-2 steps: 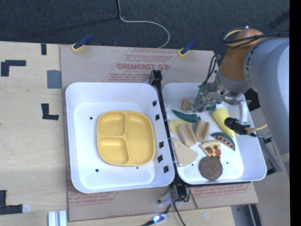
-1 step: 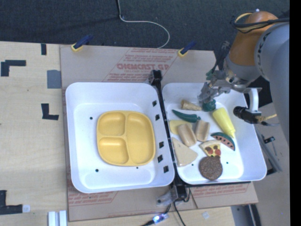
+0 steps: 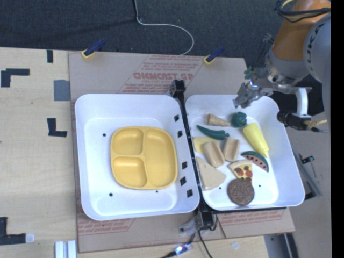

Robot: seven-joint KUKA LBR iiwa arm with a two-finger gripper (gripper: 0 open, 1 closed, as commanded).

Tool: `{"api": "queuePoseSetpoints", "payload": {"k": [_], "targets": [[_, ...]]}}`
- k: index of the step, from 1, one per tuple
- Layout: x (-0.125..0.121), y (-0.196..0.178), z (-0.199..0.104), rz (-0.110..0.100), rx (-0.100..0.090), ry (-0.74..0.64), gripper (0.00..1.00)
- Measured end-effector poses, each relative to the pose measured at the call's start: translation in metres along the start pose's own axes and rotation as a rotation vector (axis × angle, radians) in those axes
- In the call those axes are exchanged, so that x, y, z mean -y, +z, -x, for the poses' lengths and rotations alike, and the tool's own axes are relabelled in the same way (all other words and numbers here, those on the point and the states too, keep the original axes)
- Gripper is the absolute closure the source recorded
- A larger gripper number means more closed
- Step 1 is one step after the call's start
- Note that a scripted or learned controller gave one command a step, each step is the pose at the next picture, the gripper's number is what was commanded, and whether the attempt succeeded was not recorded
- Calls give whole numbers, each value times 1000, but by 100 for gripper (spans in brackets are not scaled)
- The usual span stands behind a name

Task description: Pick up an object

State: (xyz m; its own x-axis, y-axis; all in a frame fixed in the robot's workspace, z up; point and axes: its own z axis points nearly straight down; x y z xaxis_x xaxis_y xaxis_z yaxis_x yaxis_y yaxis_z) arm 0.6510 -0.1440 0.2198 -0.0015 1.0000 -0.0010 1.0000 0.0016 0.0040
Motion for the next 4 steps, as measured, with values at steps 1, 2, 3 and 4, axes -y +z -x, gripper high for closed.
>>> {"api": "queuePoseSetpoints", "payload": {"k": [1, 2, 3, 4], "targets": [[23, 8, -53, -8, -2, -3, 100], [31, 3, -98, -7, -3, -4, 100], [49, 11, -148, -8, -2, -3, 100], [69, -6, -194, -7, -3, -5, 100]]}}
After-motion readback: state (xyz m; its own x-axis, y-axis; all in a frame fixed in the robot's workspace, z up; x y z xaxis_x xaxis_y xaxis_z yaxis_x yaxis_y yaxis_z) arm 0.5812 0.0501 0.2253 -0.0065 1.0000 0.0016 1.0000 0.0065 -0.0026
